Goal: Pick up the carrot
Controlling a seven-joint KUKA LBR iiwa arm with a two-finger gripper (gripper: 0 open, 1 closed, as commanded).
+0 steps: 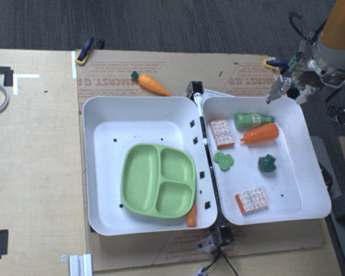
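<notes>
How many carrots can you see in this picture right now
3. One carrot lies on the cardboard behind the left bin, one in the right bin beside the green bottle, and one peeks from under the green plate, partly hidden.

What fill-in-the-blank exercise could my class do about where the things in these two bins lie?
1. The green divided plate lies in the ____ bin as the camera sees it.
2. In the right bin, the large carrot lies just below the green ____.
3. A second carrot lies outside the bins on the ____.
4. The tool hovers over the right bin's ____ rim.

Missing words: left; bottle; cardboard; upper
</notes>
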